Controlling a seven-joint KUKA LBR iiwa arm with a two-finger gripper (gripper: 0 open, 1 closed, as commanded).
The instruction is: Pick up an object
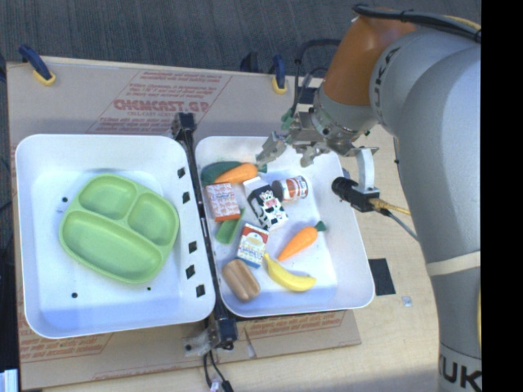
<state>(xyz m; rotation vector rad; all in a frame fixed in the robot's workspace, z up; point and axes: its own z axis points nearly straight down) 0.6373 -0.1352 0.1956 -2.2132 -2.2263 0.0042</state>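
The right bin (353, 243) holds several toy foods. An orange carrot (237, 172) lies on a dark green piece (212, 171) at its far left. Nearby are a red-and-white box (222, 201), a cow-patterned carton (268, 207) and a small brown-capped bottle (292, 189). Closer to the front lie a second carrot (298, 241), a juice box (253, 245), a banana (288, 274) and a brown bun (242, 278). My gripper (288, 153) hangs over the bin's far end, just right of the first carrot and above the bottle. It is open, with nothing between its fingers.
The left bin (41, 178) holds a green divided plate (120, 227). A black clip strip (192, 211) runs between the bins. The grey arm (425, 137) fills the right side. Blue clamps (39, 65) hold the cardboard at the back.
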